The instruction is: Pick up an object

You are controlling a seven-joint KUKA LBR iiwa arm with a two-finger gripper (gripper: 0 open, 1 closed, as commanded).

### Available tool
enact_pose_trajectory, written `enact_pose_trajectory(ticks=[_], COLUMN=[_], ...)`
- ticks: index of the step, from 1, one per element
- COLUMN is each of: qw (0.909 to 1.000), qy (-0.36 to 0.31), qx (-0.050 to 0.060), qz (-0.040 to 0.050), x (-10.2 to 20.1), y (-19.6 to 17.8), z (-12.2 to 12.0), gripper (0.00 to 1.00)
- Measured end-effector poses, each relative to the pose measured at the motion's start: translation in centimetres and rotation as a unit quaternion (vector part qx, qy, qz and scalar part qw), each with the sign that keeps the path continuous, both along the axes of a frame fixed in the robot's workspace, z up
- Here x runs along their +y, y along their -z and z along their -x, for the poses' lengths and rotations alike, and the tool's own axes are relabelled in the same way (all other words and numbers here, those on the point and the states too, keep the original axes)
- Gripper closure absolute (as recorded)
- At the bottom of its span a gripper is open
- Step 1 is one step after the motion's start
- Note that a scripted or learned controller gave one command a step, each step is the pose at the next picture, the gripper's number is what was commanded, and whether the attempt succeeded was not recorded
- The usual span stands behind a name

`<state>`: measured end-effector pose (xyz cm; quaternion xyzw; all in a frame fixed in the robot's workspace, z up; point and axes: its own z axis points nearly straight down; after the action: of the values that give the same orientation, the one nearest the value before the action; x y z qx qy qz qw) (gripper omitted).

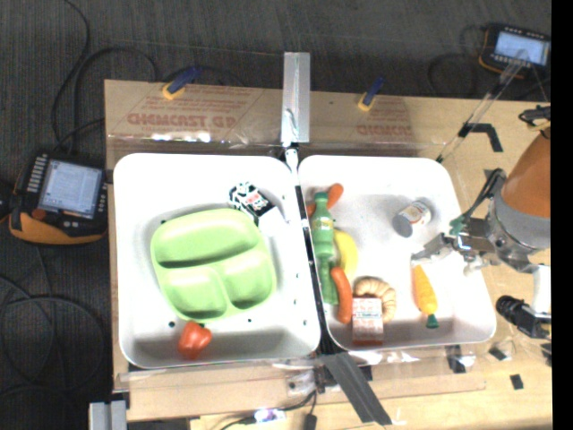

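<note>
Camera view: end effector [445,243] above right bin [466,195].

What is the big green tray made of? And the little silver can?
The green divided tray in the left white bin looks like moulded plastic: one even colour, soft sheen, rounded compartments. The small silver can in the right white bin seems metal, grey and shiny, though it may be a plastic toy.

A black handheld controller with a lit screen [63,195] lies on the dark carpet. Blue-and-yellow clamps [181,81] grip the brown bench's [215,115] far edge.
</note>
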<state>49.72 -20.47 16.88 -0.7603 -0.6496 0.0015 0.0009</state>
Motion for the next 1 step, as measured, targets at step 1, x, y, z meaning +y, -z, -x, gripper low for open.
enact_pose_trajectory(ticks=[1], qw=[0.9997], qy=[-0.022], qx=[-0.006], qz=[0.0016], x=[3.14], y=[7.99], z=[1.11], gripper=[0.00])
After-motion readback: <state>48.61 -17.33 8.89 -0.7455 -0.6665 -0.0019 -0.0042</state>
